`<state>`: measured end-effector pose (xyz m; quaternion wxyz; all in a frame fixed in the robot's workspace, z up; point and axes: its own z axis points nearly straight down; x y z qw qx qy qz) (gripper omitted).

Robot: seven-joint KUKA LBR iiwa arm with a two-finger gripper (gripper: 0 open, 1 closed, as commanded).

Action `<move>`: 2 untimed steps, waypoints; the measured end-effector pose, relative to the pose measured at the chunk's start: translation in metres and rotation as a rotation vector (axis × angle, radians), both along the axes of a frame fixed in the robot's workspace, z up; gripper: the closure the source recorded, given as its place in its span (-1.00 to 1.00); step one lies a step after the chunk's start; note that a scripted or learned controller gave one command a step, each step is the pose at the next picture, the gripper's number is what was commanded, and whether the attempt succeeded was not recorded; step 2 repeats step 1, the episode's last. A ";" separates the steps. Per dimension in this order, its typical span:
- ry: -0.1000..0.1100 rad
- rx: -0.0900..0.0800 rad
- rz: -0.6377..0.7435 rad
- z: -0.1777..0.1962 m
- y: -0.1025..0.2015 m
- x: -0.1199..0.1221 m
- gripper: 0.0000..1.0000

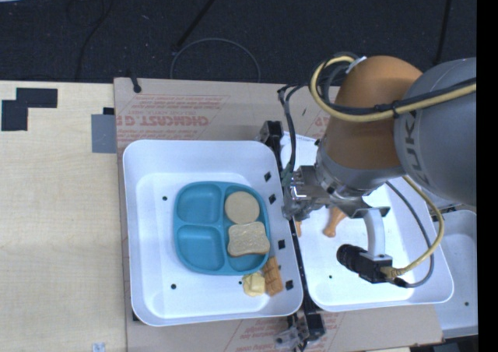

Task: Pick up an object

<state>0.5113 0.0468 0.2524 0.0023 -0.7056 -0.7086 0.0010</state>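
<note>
The grey-and-orange arm (373, 132) hangs over the right bin (424, 292), its pincer (299, 201) near the divider between the bins; whether the pincer stands apart or together cannot be told; a small orange object (334, 222) lies just beside it; the left bin (148, 187) holds a blue tray (198, 234) with food pieces; a clean pick likely calls for centring squarely over the orange piece before descending.

Dark carpet (156, 8) lies beyond the wooden bench (54, 226).
</note>
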 end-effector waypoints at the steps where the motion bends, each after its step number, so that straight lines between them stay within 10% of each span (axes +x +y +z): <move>1: 0.000 0.000 0.000 -0.001 0.052 -0.006 1.00; 2: 0.000 0.000 0.000 -0.001 0.052 -0.006 1.00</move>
